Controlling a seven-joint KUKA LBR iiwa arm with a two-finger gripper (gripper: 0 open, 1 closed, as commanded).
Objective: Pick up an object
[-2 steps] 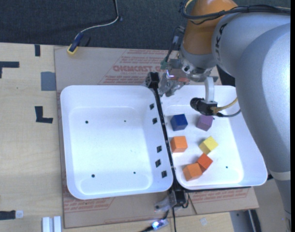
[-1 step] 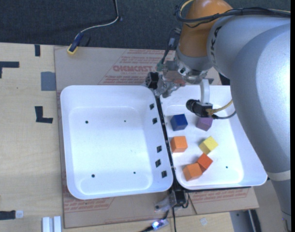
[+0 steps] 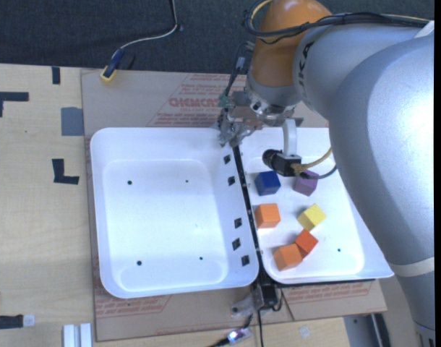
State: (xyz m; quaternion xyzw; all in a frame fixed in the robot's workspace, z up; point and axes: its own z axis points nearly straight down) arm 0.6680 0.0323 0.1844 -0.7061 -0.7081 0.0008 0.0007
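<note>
Six small blocks lie in the right bin (image 3: 350, 266), all in its left half: one blue (image 3: 267, 183), one purple (image 3: 305, 183), one yellow (image 3: 312, 216), two orange (image 3: 267, 215) (image 3: 287, 256) and one red-orange (image 3: 306, 241). The left bin (image 3: 108, 194) is the other of the two, and they sit side by side on a cardboard sheet (image 3: 134, 96).

The gripper (image 3: 233, 130) hangs at the far end of the seam between the bins, above the left bin's far right corner. Its fingers are small and dark against the rim, so I cannot tell whether they are apart or together; nothing is seen between them.

From the gripper every block lies nearer and to the right. The blue block is the closest, just across the seam in the right bin, with the purple one beside it on its right and a black fitting (image 3: 278, 162) on the arm's cable just beyond them. The blocks are roughly cubic, so none has a long axis to line up with; the red-orange one touches the near orange one, which may crowd a grasp there.

A pick has not begun, I judge: the gripper would have to shift right and nearer, then come down on a block, blue being the shortest reach
</note>
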